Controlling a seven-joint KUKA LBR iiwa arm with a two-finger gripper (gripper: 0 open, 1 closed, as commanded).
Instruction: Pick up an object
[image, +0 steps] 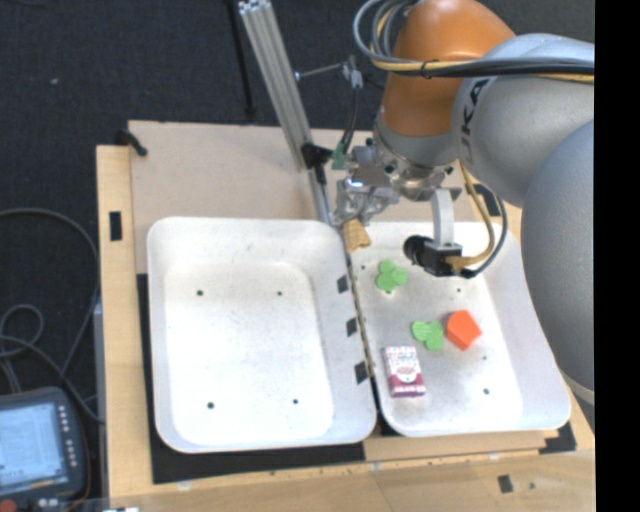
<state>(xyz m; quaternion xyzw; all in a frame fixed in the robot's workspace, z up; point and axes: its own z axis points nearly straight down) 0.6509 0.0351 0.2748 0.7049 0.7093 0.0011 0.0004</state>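
At the upper right of the frame, big grey arm (520, 120) bent down over the right bin (520, 400), gripper (355, 205) low, grip too hidden to tell, wooden bench (220, 165) under two white bins.

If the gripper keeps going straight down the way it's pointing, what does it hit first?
Probably the small tan piece right under the gripper, at the right bin's far-left corner by the divider. Depth is hard to judge; it could land on the bin rim instead.

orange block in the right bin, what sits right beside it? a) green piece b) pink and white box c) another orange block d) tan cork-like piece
a: the orange block has a green piece right up against its left side, while the pink and white box lies lower, near the bin's front.
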